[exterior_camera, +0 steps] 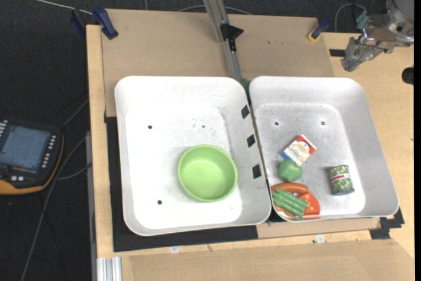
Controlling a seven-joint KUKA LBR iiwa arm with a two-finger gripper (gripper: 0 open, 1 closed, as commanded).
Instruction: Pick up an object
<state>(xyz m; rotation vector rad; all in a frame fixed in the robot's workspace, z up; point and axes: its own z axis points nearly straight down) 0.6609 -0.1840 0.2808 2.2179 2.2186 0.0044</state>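
Objects for picking sit in the two white bins on my bench (164, 49), and I work down from the biggest thing I can see. That bench is a pale board surface with blue clamps at its far corners, and a grey metal rail (214, 3) slants down from the top toward the seam between the bins. Left bin (141, 102) is the wider-looking tray, and it carries a single green bowl (207, 172), upright, mouth open to the camera, resting toward the near right part of its floor. Right bin (348, 102) lies just beside it, their inner walls touching along a line of black clips. Its contents cluster toward the near side: a flat piece in orange-red with green strips across it (296, 201) lies against the near left corner, a small green can (340, 179) stands well to the right of that, a little carton (298, 149) with a red and white face lies tilted near the middle, and a round green ball-like item (289, 171) sits just below the carton, touching or nearly touching it. Up at the far right, the arm's gripper (355, 54) hangs over the bare bench, outside both bins and well apart from every object. I cannot tell from here how its jaws stand, and I see nothing in them.
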